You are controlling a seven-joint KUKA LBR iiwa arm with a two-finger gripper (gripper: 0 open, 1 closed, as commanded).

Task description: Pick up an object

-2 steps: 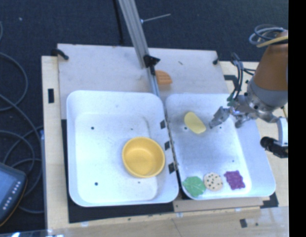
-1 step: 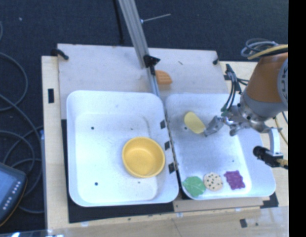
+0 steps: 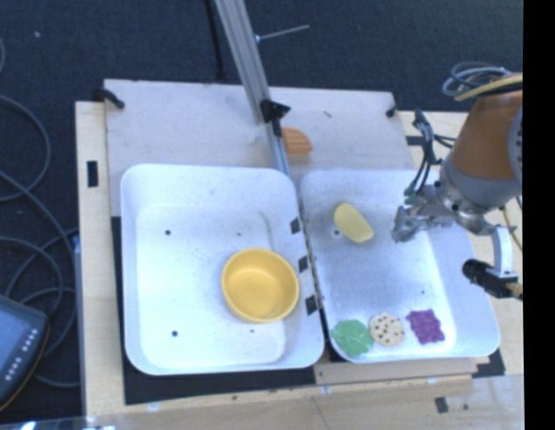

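— Where is the gripper (image 3: 405,227) hanging?
— Over the right bin (image 3: 456,330), just beside the yellow piece (image 3: 354,223), gripping nothing; I cannot tell whether it is released or clenched.

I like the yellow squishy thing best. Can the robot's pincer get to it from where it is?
Probably yes. The pincer hangs over the right bin, just beside the yellow piece, and nothing lies between them.

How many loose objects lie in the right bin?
4: a yellow piece near the far left, and a green piece, a cookie and a purple piece along the near edge. The arm may hide more.
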